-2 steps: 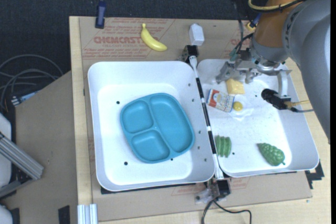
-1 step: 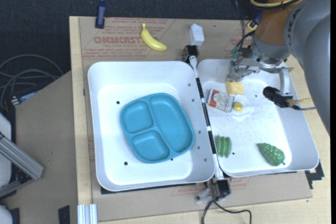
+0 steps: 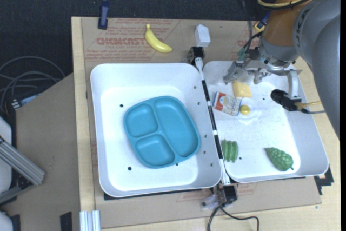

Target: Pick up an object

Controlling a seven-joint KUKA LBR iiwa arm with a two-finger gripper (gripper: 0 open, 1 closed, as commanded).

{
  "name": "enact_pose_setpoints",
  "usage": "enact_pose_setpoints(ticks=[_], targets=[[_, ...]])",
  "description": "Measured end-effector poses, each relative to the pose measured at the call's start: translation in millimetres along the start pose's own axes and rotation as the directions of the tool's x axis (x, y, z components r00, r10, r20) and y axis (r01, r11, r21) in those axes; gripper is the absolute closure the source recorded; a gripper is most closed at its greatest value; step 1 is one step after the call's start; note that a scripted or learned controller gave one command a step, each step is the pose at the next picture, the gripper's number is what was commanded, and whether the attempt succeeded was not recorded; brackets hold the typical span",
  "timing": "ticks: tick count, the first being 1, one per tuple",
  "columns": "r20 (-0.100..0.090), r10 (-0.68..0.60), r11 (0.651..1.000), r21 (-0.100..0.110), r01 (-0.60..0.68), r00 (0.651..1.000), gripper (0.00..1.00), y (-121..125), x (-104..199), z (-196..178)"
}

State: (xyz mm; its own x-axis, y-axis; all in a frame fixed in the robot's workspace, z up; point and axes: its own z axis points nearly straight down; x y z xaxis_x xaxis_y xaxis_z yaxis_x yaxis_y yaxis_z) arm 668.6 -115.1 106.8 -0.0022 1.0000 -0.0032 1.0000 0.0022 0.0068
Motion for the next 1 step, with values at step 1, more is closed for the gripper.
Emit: enact_pose_setpoints(ticks=[1], targets=[[-0.004, 0.003, 1.000, 0.010, -0.003, 1.000, 0.00, -11.2, -2.3, 22.5]])
